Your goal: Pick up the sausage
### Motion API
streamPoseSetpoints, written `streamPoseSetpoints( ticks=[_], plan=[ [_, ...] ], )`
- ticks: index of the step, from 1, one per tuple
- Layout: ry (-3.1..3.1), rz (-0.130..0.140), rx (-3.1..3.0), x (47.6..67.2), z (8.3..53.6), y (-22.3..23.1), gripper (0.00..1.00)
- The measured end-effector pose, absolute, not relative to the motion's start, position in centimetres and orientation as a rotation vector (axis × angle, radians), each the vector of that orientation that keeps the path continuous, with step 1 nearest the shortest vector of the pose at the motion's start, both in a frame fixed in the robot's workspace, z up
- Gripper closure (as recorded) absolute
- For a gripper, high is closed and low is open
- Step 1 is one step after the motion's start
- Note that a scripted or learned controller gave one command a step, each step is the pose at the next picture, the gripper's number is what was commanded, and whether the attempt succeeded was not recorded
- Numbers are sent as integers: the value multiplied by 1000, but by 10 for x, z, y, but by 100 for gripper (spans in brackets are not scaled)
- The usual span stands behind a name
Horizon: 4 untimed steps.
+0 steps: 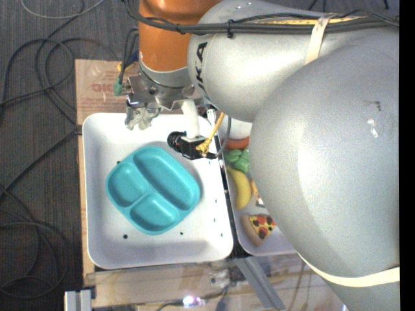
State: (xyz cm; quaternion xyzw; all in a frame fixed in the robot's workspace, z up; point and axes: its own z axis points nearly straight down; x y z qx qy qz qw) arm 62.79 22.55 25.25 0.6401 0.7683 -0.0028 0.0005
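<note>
Gripper [139, 117] hangs over the left bin's [97, 238] far rim; whether spread, I cannot tell. Teal tray [153, 188] sits mid-bin.

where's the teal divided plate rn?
The teal plate lies in the left white bin, about mid-bin, below the gripper.

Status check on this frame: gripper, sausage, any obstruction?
Gripper over left bin's far corner, nothing seen between fingers. Sausage not identifiable. Arm covers most of right bin; banana, pizza slice visible.
</note>
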Motion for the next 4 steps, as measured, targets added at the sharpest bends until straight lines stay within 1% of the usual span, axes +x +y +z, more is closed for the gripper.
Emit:
streamPoseSetpoints(
  ticks=[1, 2, 3, 4],
  plan=[
    [2027, -9, 2396, 668, 302, 223, 100],
    [1344, -10, 2835, 668, 325, 232, 100],
    [669, -9, 3068, 634, 340, 233, 100],
    [402, -8, 3114, 637, 332, 232, 100]
  ],
)
